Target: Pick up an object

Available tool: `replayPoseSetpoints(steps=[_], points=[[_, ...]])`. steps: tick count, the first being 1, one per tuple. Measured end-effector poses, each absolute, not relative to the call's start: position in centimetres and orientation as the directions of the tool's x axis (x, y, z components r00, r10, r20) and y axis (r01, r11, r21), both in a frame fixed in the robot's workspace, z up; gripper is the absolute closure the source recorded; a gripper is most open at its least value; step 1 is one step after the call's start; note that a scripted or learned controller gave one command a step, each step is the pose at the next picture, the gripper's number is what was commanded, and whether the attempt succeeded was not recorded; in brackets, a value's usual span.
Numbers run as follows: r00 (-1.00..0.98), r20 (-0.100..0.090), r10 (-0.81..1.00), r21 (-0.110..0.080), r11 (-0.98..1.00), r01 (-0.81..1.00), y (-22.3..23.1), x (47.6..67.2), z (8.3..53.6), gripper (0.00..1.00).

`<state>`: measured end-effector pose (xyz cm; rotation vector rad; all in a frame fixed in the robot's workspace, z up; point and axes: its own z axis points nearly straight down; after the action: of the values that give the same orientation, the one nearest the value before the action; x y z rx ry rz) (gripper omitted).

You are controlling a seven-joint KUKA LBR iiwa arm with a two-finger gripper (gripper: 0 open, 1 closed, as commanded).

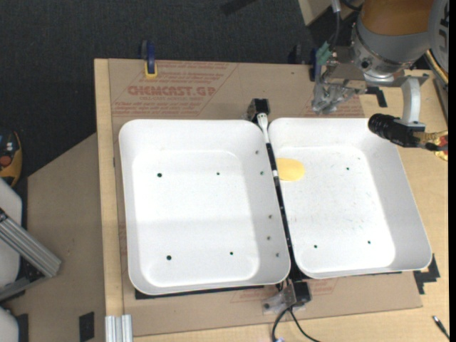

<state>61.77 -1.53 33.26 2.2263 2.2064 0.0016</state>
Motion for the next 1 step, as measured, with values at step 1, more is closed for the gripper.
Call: replayPoseSetpoints(steps=[1], points=[[-0.015, 0.005, 1.0, -0.009, 0.015, 1.0, 15.02, 63.13, 24.75, 1.0]])
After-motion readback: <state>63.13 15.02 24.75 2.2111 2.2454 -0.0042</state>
